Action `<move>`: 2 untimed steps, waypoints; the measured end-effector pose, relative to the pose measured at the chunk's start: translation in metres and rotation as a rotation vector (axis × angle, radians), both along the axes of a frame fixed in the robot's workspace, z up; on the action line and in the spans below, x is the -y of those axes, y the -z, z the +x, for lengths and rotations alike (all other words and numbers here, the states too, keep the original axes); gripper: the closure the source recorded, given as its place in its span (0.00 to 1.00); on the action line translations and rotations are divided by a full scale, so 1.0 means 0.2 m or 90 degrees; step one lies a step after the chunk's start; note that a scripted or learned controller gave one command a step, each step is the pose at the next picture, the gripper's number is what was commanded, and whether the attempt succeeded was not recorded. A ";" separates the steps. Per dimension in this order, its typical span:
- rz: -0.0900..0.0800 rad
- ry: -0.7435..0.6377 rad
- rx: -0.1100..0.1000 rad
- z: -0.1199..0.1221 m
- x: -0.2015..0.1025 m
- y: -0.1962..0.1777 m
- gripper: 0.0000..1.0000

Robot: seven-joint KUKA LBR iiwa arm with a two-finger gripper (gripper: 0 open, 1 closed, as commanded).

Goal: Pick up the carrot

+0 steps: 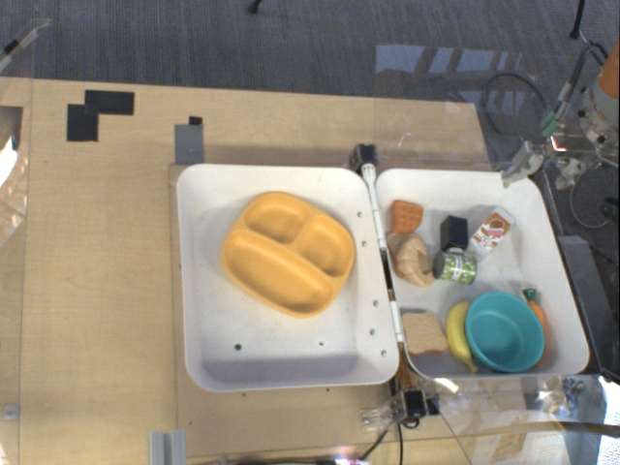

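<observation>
Jaws' state cannot be told; the carrot, orange with green top, peeks beside the teal bowl

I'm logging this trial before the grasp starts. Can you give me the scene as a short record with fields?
left bin: yellow divided plate
right bin: carrot, teal bowl, banana, bread slice, green can, pastry, black block, small packet
carrot: at right wall, mostly hidden behind teal bowl
banana: touching bowl's left side
tool: at right bin's far right corner, away from carrot
</observation>
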State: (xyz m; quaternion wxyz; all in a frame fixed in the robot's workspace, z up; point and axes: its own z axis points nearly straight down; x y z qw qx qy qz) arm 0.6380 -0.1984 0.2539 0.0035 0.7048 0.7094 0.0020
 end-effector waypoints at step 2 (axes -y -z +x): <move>0.004 0.152 -0.011 -0.55 -0.04 0.51 0.00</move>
